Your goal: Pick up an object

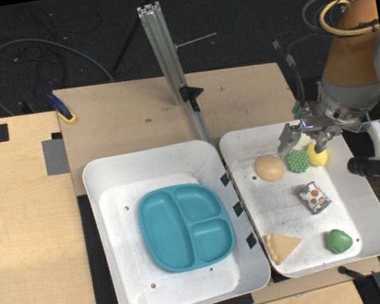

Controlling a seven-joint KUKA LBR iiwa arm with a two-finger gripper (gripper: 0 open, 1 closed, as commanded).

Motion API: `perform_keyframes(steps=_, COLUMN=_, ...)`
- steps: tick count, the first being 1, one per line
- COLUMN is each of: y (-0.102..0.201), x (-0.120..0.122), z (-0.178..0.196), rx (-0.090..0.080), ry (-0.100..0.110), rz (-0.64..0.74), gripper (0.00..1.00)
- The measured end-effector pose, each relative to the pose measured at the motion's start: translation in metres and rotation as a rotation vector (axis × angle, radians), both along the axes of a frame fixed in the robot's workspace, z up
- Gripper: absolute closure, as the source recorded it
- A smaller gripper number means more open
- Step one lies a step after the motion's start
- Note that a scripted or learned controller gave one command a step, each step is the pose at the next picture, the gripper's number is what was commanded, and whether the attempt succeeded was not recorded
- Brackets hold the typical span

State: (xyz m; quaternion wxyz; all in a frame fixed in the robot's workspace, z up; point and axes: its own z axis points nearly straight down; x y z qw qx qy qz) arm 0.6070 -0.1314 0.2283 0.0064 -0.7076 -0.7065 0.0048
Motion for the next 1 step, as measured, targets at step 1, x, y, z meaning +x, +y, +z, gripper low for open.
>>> perform_keyframes(steps=1, y=-0.0001, x=0.0024, z=0.0082, rx=-0.002, ry=-0.013, rz=0.002, gripper=0.0)
